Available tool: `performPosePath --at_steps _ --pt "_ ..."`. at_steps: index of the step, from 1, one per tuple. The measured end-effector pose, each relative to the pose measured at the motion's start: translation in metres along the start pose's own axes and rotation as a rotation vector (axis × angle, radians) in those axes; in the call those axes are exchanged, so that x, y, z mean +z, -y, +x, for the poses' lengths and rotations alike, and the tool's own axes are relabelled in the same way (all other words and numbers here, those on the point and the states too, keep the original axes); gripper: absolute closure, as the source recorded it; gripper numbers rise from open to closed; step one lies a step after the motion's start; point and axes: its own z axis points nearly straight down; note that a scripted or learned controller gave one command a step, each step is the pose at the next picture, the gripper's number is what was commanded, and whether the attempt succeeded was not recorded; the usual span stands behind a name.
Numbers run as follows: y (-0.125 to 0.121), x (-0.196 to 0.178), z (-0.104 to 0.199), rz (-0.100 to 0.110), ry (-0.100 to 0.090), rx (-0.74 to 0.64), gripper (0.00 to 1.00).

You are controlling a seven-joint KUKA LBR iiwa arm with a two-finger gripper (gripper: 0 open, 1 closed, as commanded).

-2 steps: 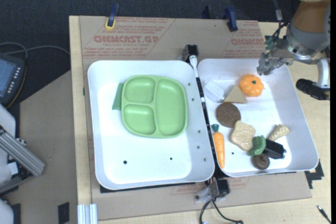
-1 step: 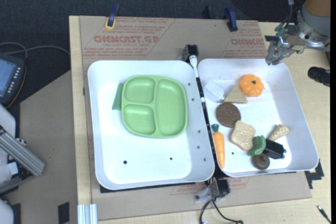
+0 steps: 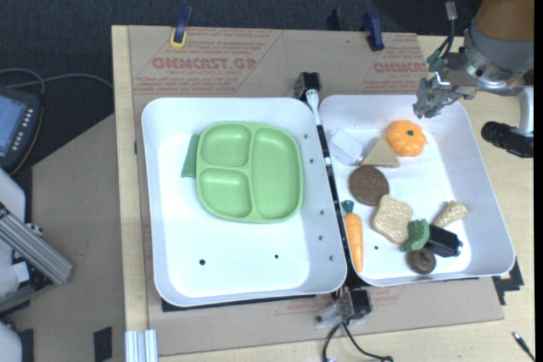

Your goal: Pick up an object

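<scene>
Reading "CHEMCAST" at twelve o'clock: protective sheet [image 3: 212,55]; gripper [image 3: 428,102], finger state indiscernible, above the pumpkin [image 3: 405,138].

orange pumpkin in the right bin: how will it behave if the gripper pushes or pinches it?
The pumpkin looks round, so a push would probably roll it. Its smooth, ribbed skin may slip in a pinch. It looks like a plastic toy, likely light. The gripper hangs just above it.
</scene>
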Motion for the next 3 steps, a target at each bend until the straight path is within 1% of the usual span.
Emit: performPosePath --at_steps 1,2,3 --pt "0.038 -0.005 0.049 0.001 -0.001 -0.001 1.0" --pt "0.068 0.007 0.098 0.002 -0.002 -0.002 1.0" --pt "0.091 0.003 0.102 0.001 0.0 0.004 1.0"
